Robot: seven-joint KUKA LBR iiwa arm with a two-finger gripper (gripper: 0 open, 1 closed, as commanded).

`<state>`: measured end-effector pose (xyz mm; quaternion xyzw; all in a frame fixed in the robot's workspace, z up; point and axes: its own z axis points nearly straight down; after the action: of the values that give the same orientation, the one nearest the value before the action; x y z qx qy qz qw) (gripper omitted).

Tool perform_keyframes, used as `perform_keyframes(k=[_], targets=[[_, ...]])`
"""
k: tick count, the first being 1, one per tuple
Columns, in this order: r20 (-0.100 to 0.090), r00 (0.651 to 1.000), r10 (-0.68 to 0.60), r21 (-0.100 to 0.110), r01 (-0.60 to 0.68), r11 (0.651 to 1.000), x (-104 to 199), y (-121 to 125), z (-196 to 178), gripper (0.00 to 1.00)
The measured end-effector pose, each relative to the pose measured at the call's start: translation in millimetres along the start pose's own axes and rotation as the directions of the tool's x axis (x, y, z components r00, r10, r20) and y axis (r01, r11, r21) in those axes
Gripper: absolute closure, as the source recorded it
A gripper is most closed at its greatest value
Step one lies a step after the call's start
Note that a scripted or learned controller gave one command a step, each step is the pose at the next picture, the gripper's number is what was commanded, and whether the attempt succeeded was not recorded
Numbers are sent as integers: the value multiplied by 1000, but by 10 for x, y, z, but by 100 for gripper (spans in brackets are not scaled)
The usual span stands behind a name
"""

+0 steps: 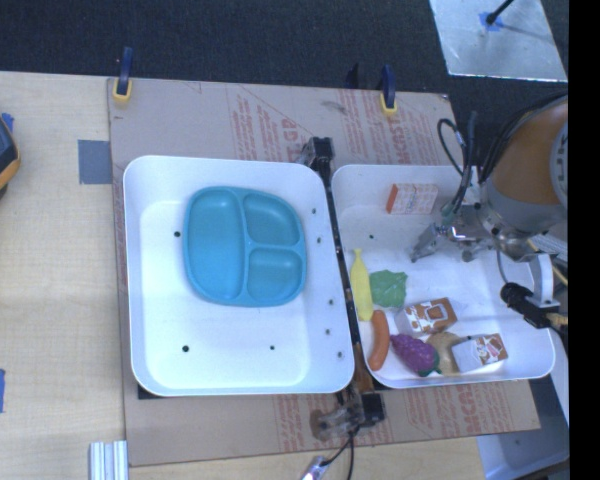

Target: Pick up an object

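The arm (525, 173) reaches in from the right over the right bin (370, 193), and its pincer (448, 240) hangs in the upper middle of that bin. Metal parts of it fan out to the left and right there, but whether it is released or clenched I cannot tell. Nothing is seen in its grasp.

The bin's things lie mostly below and to the left of the pincer. A small white and orange packet (411, 199) sits near the top wall, just up and left of the pincer. A yellow banana (360, 284) lies along the left wall, with a green leafy piece (388, 288) just beside it on the right. Below those, an orange-red sausage (379, 338) lies next to a purple toy (413, 353), which touches a tan piece (446, 350). A small carton (429, 316) sits above the purple toy, and another carton (479, 352) lies near the bottom right corner. All of these rest on the bin floor, apart from the pincer.

The left bin (155, 268) holds a blue divided plate (245, 246), lying flat in its upper half. Both bins sit on a cardboard sheet (230, 118) on the bench (40, 288).
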<state>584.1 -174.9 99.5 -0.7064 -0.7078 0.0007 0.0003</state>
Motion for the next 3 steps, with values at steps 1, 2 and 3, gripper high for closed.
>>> perform_keyframes(k=[1,2,3], targets=[[0,1000,-3,0,3,1000,-298,636,73,0],[0,1000,-8,2,8,1000,-297,641,-40,100],[0,1000,-2,-2,2,1000,-365,546,-562,100]])
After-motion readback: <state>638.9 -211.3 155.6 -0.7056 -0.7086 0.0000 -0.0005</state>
